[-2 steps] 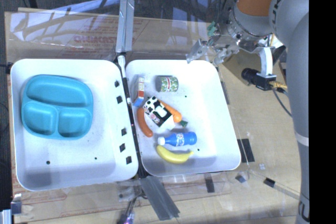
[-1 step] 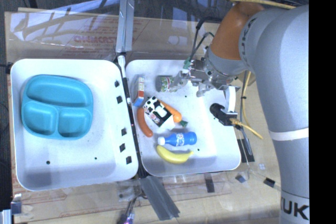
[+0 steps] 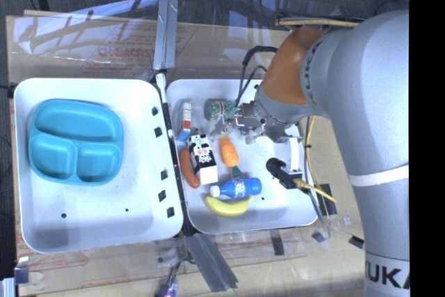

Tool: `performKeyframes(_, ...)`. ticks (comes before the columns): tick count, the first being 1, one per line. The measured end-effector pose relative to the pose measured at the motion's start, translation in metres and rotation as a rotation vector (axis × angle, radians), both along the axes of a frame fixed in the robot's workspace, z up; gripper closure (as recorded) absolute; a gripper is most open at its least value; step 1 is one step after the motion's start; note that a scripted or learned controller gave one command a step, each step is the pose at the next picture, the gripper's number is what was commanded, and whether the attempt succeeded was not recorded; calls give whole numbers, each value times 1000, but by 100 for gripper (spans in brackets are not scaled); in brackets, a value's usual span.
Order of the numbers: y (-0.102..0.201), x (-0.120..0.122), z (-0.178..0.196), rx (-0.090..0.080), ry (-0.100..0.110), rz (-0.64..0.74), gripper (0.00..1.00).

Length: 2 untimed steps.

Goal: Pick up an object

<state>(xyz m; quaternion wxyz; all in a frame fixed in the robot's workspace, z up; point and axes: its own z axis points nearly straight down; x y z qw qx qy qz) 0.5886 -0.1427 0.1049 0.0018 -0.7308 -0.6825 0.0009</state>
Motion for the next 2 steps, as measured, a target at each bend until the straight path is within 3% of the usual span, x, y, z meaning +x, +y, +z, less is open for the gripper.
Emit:
performKeyframes(1,32,-24,-14,-1,0,40,0)
performKeyframes(2,32,-24,-4,-1,2,45,100)
